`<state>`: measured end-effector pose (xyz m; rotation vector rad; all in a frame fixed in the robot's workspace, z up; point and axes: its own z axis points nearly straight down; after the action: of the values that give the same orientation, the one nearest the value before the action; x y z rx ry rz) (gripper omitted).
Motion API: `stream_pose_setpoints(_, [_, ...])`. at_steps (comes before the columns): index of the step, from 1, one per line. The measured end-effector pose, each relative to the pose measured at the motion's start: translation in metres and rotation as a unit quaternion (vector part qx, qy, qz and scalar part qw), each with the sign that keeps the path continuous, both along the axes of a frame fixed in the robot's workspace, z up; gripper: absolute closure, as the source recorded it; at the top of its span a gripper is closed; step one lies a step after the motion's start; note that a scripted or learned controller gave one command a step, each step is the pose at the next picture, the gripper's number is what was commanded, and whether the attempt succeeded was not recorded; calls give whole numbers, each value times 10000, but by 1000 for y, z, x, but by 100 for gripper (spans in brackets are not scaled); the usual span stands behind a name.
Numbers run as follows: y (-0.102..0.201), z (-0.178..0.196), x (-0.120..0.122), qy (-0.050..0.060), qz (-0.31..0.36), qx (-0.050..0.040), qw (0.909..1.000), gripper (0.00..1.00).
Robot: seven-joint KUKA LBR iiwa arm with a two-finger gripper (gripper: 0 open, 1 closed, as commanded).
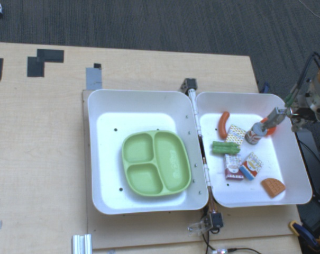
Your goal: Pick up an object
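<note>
While the tool [255, 134] hangs over the right bin [292, 157]; green plate [156, 163] left.

Grey arm [313, 102] with orange band, dark cables looping alongside, metallic wrist.

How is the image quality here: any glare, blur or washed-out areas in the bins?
Camera view: bright even light washes out the left bin floor around the green divided plate; shadows are faint. Small items in the right bin look soft, packet print unreadable. The gripper is slightly blurred.
</note>
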<state>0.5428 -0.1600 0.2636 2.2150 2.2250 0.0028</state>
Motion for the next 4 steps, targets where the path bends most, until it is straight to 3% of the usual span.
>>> stream_pose_setpoints(1, [-17,-169,-10,-9,-12,-1,10000,0])
stream_pose_setpoints(2, [-16,-158,-9,-22,-7,-2,10000,100])
stream_pose_setpoints(3, [-16,-159,-9,-21,-4,-2,10000,0])
stream_pose_setpoints(4, [18,-177,-54,-37,-22,-16,10000,0])
